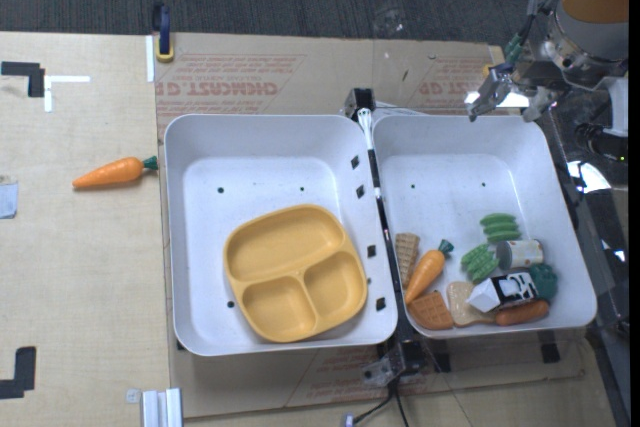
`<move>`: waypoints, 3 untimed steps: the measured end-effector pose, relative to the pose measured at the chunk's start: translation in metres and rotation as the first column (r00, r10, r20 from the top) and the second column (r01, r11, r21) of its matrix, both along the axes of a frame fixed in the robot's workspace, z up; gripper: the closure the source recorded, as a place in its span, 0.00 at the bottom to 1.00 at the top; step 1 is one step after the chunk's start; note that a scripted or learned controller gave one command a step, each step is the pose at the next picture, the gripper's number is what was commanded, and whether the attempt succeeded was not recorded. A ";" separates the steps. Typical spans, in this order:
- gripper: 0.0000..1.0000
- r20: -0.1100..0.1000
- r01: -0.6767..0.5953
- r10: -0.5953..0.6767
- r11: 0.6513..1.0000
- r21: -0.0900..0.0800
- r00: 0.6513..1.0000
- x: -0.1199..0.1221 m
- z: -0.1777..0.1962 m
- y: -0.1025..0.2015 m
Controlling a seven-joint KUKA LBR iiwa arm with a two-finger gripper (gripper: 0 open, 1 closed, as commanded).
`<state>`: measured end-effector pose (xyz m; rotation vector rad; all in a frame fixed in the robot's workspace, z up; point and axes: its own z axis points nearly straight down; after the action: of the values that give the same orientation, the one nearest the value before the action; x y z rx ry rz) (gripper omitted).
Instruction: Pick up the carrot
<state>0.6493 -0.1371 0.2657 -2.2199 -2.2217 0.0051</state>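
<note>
Look at the right bin [470, 155] first, because everything here is told from it. Your robot's hand [508, 95] hangs up over the far right corner of that bin, close to its back rim. You cannot tell if the hand is released or clenched, and you see nothing between its tips.

A carrot [425, 272] lies inside the right bin, near its front left side, tilted with its green top pointing away from you. It sits just beside a waffle piece [406, 255] and a cracker [432, 313]. More toy food is piled toward the bin's front right: green beans [499, 226], a small can [519, 254] and a sausage [521, 313].

Left of the right bin, touching it, is the left bin [200, 155] with a yellow tray [295, 272] in it.

A second carrot [112, 173] lies on the tabletop [70, 295], well apart from the right bin, past the left bin's far side.
</note>
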 end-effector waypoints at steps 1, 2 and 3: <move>0.00 0.001 -0.198 0.198 0.980 0.000 0.980 -0.024 -0.009 0.029; 0.00 0.002 -0.402 0.402 0.916 0.001 0.916 -0.057 -0.050 0.044; 0.00 0.006 -0.549 0.549 0.836 -0.002 0.836 -0.102 -0.173 0.038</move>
<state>0.5475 -0.0994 0.0923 -1.4925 -2.7692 -0.0016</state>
